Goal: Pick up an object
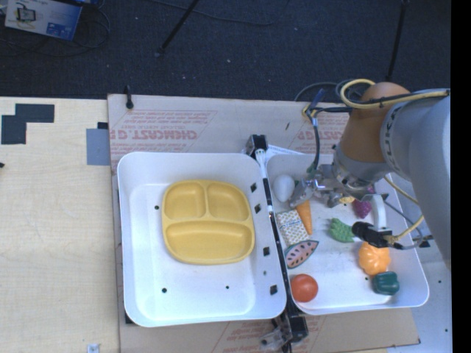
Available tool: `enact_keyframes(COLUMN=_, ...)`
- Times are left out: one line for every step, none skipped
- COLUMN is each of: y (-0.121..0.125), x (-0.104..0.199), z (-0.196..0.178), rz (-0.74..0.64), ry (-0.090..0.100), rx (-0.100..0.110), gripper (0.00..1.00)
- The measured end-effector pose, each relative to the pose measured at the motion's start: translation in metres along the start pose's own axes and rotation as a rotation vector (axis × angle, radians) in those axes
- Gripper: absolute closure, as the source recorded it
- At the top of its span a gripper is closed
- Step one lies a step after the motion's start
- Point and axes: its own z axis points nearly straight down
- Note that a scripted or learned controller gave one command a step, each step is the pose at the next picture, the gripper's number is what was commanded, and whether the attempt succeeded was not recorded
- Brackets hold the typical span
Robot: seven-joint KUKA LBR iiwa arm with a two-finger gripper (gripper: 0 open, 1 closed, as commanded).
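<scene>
The right bin (pixel 412 294) holds several toy foods. My gripper (pixel 312 190) is low over its far left part, between a white egg (pixel 283 187) on its left and a purple piece (pixel 361 209) on its right. Just in front of the gripper lies an orange carrot piece (pixel 304 217), with a checkered cracker (pixel 291 228) beside it. A green leafy piece (pixel 341 231), a watermelon slice (pixel 300 254), a red tomato (pixel 304 287), an orange pepper (pixel 374 259) and a green pepper (pixel 385 282) lie nearer the front. Nothing shows between the fingers.
The left bin (pixel 140 285) holds a yellow divided plate (pixel 207 220). The grey arm with its orange band (pixel 372 127) comes in from the right over the right bin's far corner. A raised divider (pixel 271 226) separates the two bins.
</scene>
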Motion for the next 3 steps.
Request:
enact_keyframes(y=-0.027, x=0.004, z=0.0, rz=0.004, ry=0.0, rx=0.0, gripper=0.0)
enact_keyframes(y=0.013, x=-0.004, z=0.0, rz=-0.001, ry=0.0, rx=-0.001, gripper=0.0)
enact_keyframes(y=0.001, x=0.014, z=0.0, rz=-0.001, ry=0.0, rx=0.0, gripper=0.0)
